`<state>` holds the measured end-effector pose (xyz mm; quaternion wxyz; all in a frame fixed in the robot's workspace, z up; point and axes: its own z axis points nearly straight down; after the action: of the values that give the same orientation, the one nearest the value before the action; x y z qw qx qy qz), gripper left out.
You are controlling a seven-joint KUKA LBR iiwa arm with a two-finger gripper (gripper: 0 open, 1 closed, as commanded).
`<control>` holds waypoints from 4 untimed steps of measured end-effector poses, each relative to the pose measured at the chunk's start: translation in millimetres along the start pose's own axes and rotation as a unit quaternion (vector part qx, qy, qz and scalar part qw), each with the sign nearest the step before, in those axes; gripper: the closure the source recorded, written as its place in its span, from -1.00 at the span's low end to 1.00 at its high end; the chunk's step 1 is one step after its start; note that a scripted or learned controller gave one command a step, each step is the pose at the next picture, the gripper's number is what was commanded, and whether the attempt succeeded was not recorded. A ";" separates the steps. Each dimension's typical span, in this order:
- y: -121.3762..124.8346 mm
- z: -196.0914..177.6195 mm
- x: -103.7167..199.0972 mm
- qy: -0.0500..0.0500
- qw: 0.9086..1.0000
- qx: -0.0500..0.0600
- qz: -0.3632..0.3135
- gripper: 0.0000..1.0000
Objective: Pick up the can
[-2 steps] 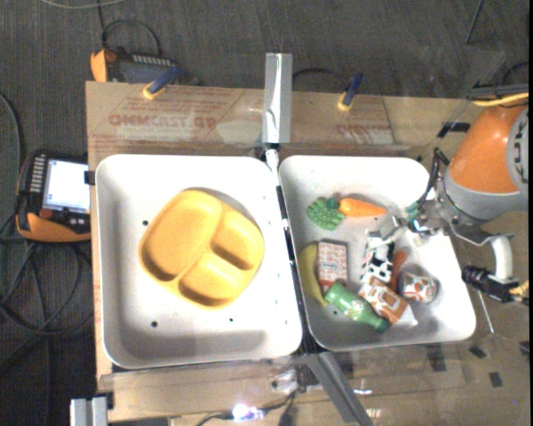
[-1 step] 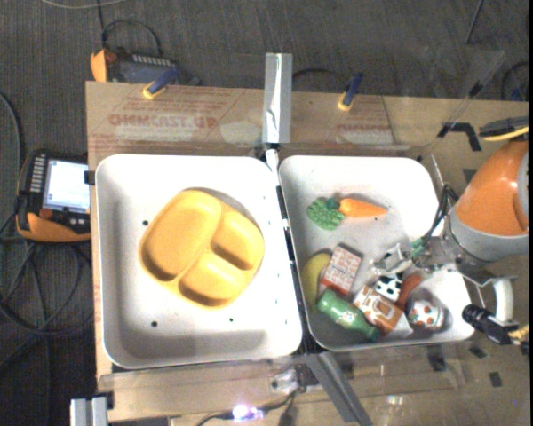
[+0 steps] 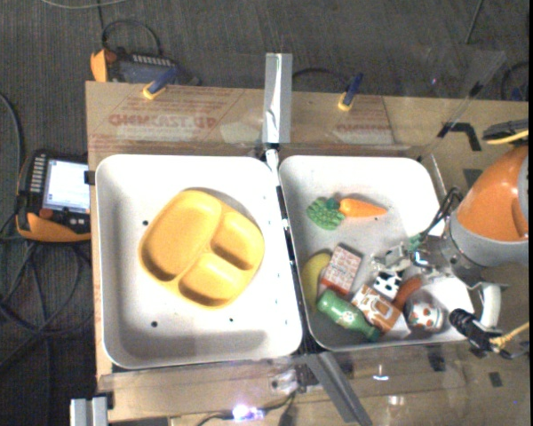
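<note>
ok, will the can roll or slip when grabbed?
Likely rolls: the can seems tipped over, its round end showing. Its curved side probably slips in a pinch. The carton beside it may stop it rolling left.

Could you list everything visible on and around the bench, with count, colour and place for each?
bins: two, white, side by side on the bench
divided plate: one, yellow, in the left bin
toy carrot: one, orange with a green top, upper right bin
bottle: one, green, lower right bin
small box: one, pink and red, middle of the right bin
carton: one, orange and white, beside the bottle
can: one, white and red, lower right corner of the right bin
handheld pendant: one, orange and black, left of the bench
arm: one, grey with an orange band, over the right bin's right edge
</note>
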<state>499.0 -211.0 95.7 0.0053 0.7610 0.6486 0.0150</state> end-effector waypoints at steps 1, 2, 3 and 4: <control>56.6 7.2 28.5 -0.011 0.989 0.008 0.146 -1.00; 56.6 7.2 28.0 -0.011 0.989 0.008 0.146 -1.00; 56.3 -1.8 26.4 -0.013 0.989 0.008 0.147 1.00; 132.2 -87.6 84.0 -0.014 0.981 0.013 0.195 1.00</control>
<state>640.1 -150.0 188.2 0.0013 0.8731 0.4874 -0.0029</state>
